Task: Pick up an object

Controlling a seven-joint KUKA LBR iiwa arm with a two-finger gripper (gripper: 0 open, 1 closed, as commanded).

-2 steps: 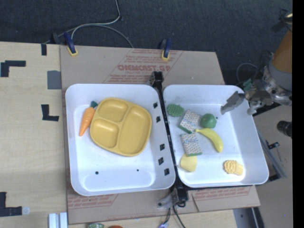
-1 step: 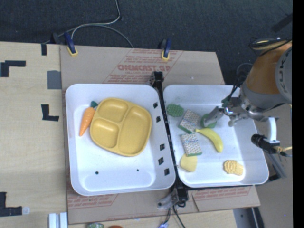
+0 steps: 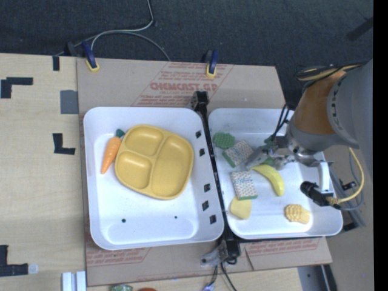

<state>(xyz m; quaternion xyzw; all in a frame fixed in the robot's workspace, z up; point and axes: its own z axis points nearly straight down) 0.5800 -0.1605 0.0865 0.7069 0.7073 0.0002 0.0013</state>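
The gripper [image 3: 257,156] (finger state unclear) sits just left of the banana [image 3: 271,177], above it.

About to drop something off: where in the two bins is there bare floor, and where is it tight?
Left bin: a wide bare strip along the near edge below the yellow divided plate; the carrot fills the plate's left side. Right bin: bare patch between the yellow block and corn. Crowded around the gripper, banana and checkered pieces.

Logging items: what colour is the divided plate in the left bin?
Yellow; the divided plate shows clearly in the camera view.
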